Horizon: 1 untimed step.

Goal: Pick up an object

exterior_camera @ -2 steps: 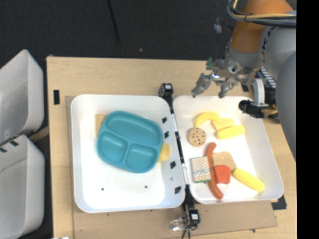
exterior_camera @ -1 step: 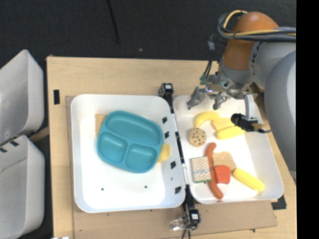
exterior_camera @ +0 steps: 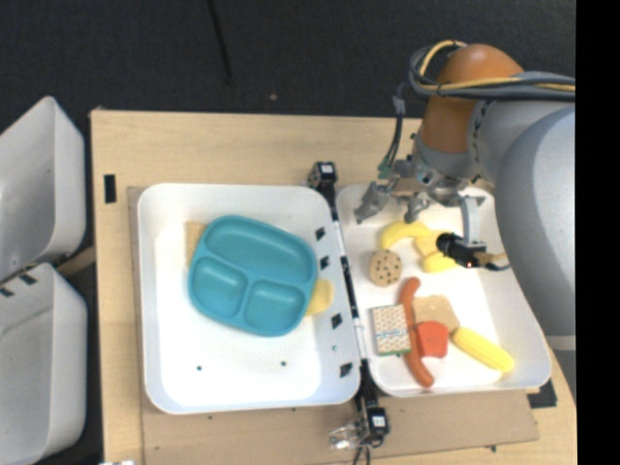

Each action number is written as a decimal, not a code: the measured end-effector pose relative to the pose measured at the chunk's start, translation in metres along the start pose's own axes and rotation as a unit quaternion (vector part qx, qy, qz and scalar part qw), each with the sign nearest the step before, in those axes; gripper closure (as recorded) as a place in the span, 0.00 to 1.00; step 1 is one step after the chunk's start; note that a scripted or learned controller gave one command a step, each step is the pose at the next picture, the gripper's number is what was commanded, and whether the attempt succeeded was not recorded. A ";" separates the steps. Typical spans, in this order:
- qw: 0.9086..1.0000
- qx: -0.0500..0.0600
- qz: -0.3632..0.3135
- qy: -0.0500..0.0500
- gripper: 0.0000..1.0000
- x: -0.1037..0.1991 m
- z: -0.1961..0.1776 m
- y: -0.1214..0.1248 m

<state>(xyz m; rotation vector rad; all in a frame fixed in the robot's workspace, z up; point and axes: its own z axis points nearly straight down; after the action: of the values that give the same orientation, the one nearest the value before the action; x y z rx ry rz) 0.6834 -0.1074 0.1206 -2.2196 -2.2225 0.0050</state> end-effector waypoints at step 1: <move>1.000 -0.001 0.000 0.000 0.00 -0.001 0.020 0.000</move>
<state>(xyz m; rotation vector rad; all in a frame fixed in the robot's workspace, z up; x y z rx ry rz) 0.6837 -0.1082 0.1006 -2.2201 -2.2244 0.0034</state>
